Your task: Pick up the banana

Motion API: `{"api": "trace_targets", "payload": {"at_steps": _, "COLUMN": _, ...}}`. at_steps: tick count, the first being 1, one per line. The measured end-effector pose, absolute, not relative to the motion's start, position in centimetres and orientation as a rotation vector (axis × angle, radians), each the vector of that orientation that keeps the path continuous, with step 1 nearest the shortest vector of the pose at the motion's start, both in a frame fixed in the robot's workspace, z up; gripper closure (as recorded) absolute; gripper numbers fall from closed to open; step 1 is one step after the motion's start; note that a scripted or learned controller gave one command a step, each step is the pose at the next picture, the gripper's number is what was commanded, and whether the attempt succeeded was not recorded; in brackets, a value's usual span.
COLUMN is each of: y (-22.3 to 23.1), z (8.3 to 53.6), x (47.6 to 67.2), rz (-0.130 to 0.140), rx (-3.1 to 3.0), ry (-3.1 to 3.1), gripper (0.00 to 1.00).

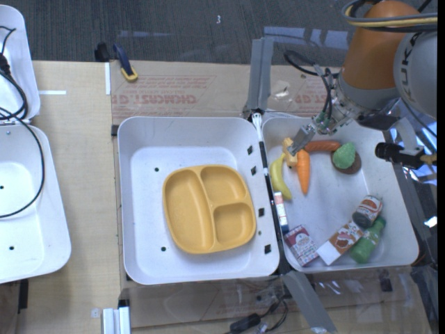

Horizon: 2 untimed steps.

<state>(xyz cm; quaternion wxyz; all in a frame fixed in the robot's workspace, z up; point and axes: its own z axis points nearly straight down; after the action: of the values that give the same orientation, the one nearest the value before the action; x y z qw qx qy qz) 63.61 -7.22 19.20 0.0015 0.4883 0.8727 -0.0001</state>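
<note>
Across the bench, two shallow white bins sat side by side. Left white bin (132,186) carried a yellow plastic plate with three compartments (208,207), lying flat near its middle, likely a drop-off spot, though the task only asked for a pick.

Right white bin (407,256) held the clutter. Along its near edge: a green plastic bottle (366,242), a small dark can with a red label (367,211), a flat red-and-white packet (342,239) and a small red-and-white carton (300,245), packed close together. Further back: a green rounded item on a brown base (345,157), well clear of the rest.

Yellow curved banana (279,176) lay against the bin's left wall, running along it. An orange tapered carrot (304,171) lay just beside it, touching or nearly so near the banana's top; a second orange piece (322,145) lay crosswise behind. That crowding left me little room on the carrot side.

My grey two-finger gripper (300,142) hung low over the banana's far end, tilted toward the wall. It carried nothing that I could see between the fingers; how far apart they stood, I could not tell. Banana not lifted.
</note>
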Motion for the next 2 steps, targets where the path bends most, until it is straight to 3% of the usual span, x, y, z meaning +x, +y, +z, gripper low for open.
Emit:
{"api": "trace_targets", "payload": {"at_steps": 1, "y": -11.3, "z": 9.2, "x": 62.1, "rz": 0.000, "rx": 1.430, "ry": 2.795, "gripper": 0.00}}
{"api": "trace_targets", "payload": {"at_steps": 2, "y": -10.0, "z": 9.2, "x": 59.8, "rz": 0.000, "rx": 1.354, "ry": 2.833, "gripper": 0.00}}
